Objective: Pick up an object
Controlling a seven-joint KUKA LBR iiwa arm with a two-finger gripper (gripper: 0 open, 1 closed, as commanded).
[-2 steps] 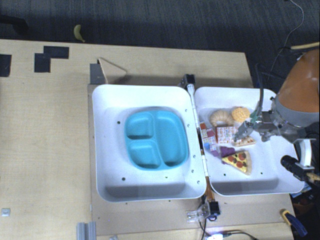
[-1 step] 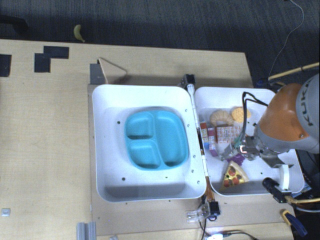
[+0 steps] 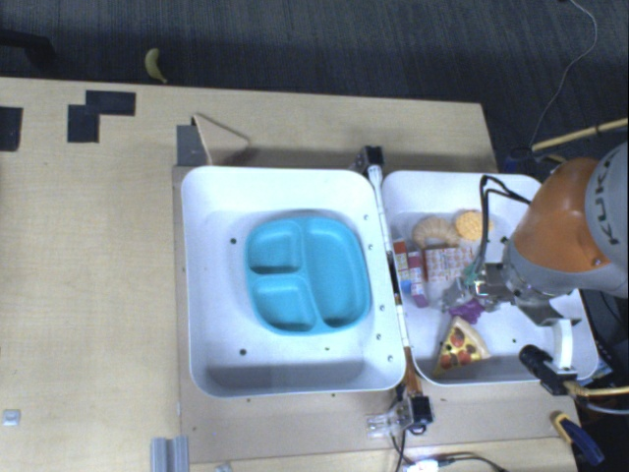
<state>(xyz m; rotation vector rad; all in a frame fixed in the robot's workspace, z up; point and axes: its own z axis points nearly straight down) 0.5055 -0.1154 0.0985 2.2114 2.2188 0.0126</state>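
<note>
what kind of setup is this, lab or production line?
Most likely a lab grasping bench, not a line. Two white bins sit on a plywood bench: the left bin holds a blue divided tray, the right bin toy food like a pizza slice and a cookie. Loose cables cross the carpet.

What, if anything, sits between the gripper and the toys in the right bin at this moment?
Nothing visible does. The gripper is already down inside the right bin, right beside the purple toy, with the pizza slice just below and the cookie and bread roll above. The blue tray lies in the left bin.
</note>
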